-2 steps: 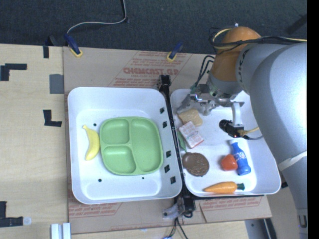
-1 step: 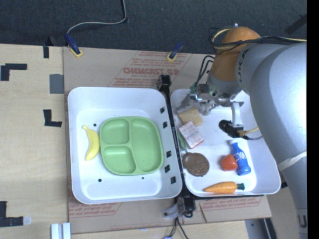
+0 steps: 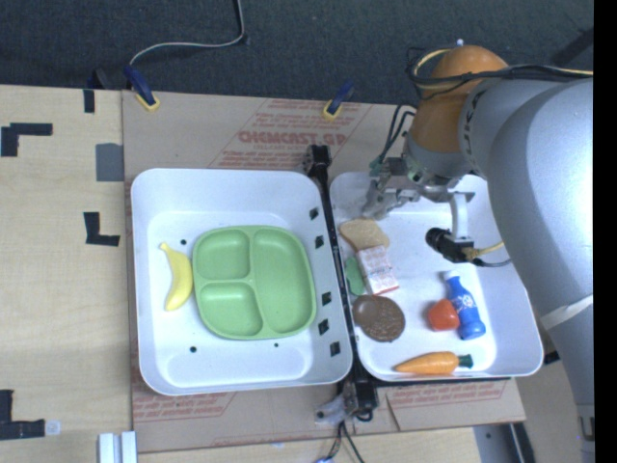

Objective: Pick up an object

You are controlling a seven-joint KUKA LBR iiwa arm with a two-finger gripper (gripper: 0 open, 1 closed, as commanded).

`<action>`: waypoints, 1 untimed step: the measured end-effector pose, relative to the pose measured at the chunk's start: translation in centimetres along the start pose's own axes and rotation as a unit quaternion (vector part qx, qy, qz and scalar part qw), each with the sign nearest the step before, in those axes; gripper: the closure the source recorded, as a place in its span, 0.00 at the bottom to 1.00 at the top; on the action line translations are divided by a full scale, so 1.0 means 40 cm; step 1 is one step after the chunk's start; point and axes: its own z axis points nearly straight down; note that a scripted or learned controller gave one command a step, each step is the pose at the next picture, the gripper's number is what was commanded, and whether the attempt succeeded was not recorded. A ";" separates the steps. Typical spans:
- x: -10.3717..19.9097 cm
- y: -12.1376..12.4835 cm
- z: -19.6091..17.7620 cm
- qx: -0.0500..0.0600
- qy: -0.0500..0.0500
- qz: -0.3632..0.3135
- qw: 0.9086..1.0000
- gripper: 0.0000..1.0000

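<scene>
The tool of the grey arm with the orange band hangs over the back of the right-hand shallow white bin, just above a tan slice of bread; whether it is open or closed cannot be told from this angle, and nothing is seen held in it. The wooden surface carries a sheet of brown printed cardboard under the two bins. In the left-hand shallow white bin lies a green three-compartment plastic plate, with a yellow toy banana just beside its left edge. In the right-hand bin, near the dividing wall, the tan slice of bread touches a white-and-red printed packet, and below that sits a round brown cookie. Toward the front wall lies an orange toy carrot; a blue bottle with a white cap lies tilted beside a small red tomato.
</scene>
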 end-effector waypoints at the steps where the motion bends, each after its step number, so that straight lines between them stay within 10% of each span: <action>1: 0.000 0.000 0.000 0.000 0.000 0.000 1.000 0.00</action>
